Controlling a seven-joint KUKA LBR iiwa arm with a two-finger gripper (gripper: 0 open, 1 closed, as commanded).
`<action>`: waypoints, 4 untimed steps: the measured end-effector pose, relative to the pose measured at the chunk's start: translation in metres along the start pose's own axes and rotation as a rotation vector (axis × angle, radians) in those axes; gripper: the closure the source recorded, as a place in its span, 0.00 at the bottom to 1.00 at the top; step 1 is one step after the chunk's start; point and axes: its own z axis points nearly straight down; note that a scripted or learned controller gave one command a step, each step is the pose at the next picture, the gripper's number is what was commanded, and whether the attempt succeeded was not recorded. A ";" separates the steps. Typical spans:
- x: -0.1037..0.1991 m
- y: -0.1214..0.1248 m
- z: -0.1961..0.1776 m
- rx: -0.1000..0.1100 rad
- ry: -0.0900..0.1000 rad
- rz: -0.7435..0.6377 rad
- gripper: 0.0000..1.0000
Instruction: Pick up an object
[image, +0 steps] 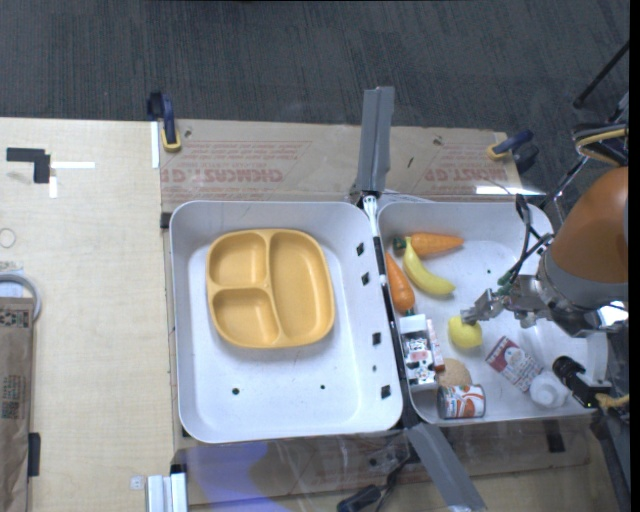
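My gripper (487, 306) hangs low over the right bin (500, 240), just right of a yellow lemon (464, 333) and above it. Nothing shows between its fingers. A banana (427, 272) and two carrots, one (436, 242) at the back and one (400, 283) along the left wall, lie behind the lemon. A small white carton (420, 350), a round tan item (455, 373), a red-and-white can (461, 402) and a white packet with red print (514, 364) lie toward the front.
The left bin (190, 330) bears a yellow three-compartment plate (270, 288). A grey divider (376, 140) stands between the bins at the back. Cardboard lies behind the bins, with clamps at its corners.
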 end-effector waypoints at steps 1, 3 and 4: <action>0.057 -0.006 0.017 0.041 -0.004 0.424 0.00; 0.074 0.107 0.021 0.040 0.005 -0.097 0.00; 0.074 0.111 0.021 0.040 0.006 -0.126 0.00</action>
